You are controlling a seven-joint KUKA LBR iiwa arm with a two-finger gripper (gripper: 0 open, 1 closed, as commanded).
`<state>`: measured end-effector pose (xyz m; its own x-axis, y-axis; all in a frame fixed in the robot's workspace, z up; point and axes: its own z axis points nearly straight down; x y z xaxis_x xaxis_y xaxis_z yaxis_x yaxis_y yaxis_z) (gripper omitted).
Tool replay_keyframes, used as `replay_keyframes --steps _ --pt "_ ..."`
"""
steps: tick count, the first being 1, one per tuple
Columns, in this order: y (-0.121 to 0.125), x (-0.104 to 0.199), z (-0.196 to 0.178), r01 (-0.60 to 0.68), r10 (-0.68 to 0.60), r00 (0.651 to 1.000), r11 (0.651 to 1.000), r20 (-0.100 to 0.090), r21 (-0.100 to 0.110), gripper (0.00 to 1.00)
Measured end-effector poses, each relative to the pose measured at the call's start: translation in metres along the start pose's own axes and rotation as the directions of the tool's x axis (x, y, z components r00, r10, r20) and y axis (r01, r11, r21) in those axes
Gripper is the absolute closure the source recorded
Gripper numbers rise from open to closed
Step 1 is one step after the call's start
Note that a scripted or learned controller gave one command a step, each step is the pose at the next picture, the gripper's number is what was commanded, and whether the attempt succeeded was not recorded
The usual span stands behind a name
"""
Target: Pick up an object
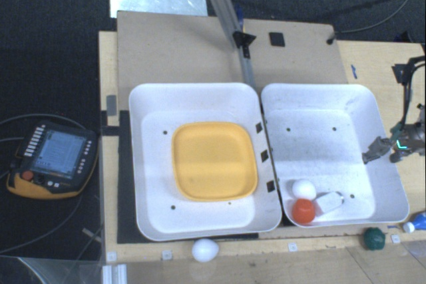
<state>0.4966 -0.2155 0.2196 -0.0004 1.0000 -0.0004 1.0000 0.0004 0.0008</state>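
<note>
Camera view shows my tool (381, 151) poised at the right rim of the right bin (319, 110), low and to the side; whether it is apart or together I cannot tell, and it carries nothing that I can see. The likely picks, a white ball (303, 189), a red ball (304, 211) and a pale flat piece (330, 201), huddle in that bin's near-left corner, touching one another. The walls there crowd any approach, though the bin floor between us lies open.
</note>
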Motion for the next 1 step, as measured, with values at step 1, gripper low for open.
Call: replay_keyframes --steps 1 --pt "0.0000 0.0000 0.0000 0.000 0.000 1.000 1.000 0.000 0.000 0.00"
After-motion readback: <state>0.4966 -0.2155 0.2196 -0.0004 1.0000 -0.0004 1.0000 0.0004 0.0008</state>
